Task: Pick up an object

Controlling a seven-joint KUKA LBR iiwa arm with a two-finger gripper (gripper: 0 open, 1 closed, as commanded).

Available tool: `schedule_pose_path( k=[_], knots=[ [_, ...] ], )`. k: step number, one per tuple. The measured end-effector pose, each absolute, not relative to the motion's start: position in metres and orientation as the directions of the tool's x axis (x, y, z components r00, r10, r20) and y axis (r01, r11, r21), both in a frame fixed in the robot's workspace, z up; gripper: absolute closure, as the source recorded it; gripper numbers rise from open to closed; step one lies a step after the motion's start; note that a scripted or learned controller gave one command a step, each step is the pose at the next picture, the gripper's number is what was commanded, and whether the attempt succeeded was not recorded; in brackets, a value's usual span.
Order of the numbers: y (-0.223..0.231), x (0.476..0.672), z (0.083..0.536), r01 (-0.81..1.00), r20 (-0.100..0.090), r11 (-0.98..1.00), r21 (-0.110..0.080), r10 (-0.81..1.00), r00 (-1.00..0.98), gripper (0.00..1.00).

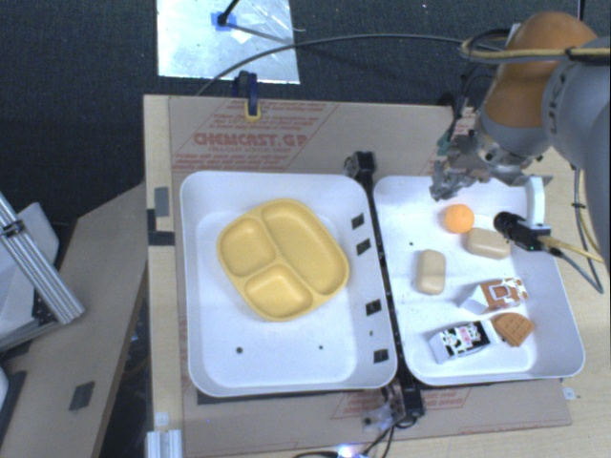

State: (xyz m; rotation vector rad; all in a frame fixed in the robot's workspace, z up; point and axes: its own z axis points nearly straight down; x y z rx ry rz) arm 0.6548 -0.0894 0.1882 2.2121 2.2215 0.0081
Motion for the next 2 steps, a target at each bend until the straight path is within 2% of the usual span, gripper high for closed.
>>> schedule_pose_path(
  k=[1,2],
  knots=[
    [-0.09,0.656,0.233,1.0,-0.001,0.005,0.007,1.0,-0.005,1.0],
    [-0.029,0.656,0.24,1.0,0.002,0.01,0.003,1.0,-0.01,1.0]
  ],
)
